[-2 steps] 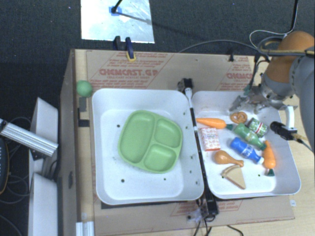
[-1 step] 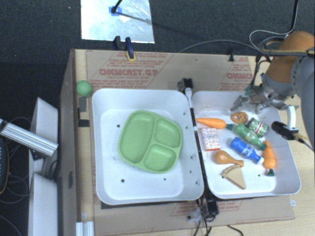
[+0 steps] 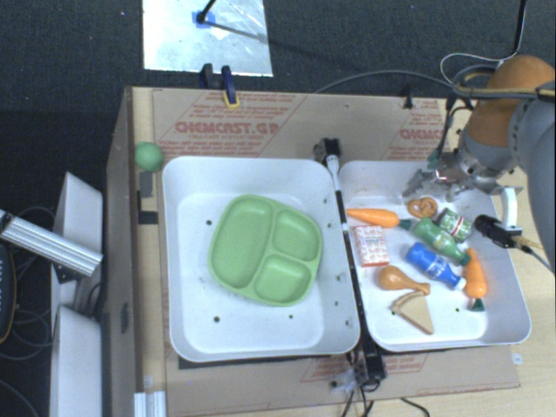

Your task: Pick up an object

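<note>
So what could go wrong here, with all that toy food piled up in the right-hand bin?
Mostly crowding. The gripper hovers at the right bin's far edge, just above the pretzel. The pretzel, green bottle and can lie packed together, so a grab might nudge neighbours or catch two at once. The round toys, such as the carrot, could probably roll or slip away.

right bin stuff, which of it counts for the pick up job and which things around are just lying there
For the job:
gripper
pretzel
carrot
green bottle
blue bottle
pear-shaped toy
bread wedge

Lying about:
green divided plate in the left bin
green ball
blue clamp
</note>
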`<state>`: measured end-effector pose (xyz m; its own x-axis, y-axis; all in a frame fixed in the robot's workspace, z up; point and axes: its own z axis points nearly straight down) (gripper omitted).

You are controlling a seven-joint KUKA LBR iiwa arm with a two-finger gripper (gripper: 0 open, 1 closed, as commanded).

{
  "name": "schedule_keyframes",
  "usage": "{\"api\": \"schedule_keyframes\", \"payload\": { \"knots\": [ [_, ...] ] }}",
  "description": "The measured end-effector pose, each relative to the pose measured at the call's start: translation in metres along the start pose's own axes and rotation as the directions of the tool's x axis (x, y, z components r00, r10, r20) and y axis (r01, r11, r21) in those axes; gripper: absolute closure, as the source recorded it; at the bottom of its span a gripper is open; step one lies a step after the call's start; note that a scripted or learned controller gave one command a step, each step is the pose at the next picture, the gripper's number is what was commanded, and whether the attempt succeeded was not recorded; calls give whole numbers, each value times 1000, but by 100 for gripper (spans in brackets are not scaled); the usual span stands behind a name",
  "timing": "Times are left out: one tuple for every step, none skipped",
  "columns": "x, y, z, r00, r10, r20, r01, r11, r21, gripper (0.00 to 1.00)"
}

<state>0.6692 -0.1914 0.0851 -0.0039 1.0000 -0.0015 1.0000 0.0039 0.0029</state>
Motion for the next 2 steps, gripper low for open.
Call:
{"api": "schedule_keyframes", "payload": {
  "knots": [
    [7,0,0,1000,0,0,0,1000,1,0],
    [11,0,0,1000,0,0,0,1000,0,0]
  ]
}}
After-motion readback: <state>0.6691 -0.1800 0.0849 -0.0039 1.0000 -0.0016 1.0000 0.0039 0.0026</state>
